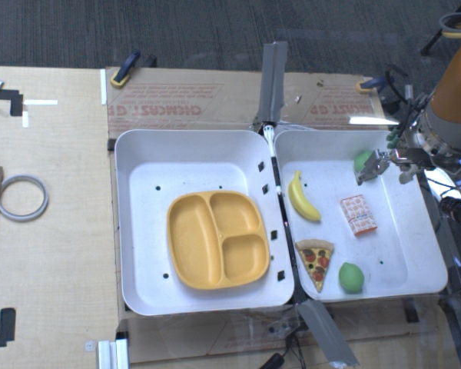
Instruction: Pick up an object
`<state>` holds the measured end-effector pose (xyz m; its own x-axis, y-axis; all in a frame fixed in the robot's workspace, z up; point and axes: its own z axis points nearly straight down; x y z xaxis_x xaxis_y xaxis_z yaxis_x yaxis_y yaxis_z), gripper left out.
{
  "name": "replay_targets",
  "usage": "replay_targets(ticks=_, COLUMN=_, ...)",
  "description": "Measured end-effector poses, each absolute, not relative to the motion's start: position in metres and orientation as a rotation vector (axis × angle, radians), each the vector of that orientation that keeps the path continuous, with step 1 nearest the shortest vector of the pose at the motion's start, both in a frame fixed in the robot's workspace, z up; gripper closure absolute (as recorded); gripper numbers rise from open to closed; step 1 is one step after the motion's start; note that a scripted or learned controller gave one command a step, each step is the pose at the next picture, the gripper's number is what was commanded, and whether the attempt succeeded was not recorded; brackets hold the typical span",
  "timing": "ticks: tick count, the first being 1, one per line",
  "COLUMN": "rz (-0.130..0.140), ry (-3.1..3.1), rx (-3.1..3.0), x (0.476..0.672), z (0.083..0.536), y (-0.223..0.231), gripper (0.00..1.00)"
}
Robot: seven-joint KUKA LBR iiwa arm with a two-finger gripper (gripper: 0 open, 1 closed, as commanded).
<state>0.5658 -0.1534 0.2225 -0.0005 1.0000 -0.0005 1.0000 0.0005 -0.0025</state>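
End effector (387,165) hangs low at the right bin's (415,283) two o'clock corner, fingers spread, nothing between them, seemingly lined up for the green ball (362,161) just beside; banana (303,198), card (358,214), pizza slice (316,262) lie toward seven.

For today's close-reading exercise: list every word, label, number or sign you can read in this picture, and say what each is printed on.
"CHEMCAST GP", in red and upside down, repeated: on the cardboard sheet behind the two white bins, left and right of the grey divider post.
Red print on the small carton in the right bin: too small and blurred to read.
No other text is legible.
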Motion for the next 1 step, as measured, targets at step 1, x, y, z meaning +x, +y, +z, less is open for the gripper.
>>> replay_targets(ticks=1, rz=0.002, ry=-2.239, rx=-2.202, x=0.5588, z=0.0974, y=-0.1535, gripper=0.00)
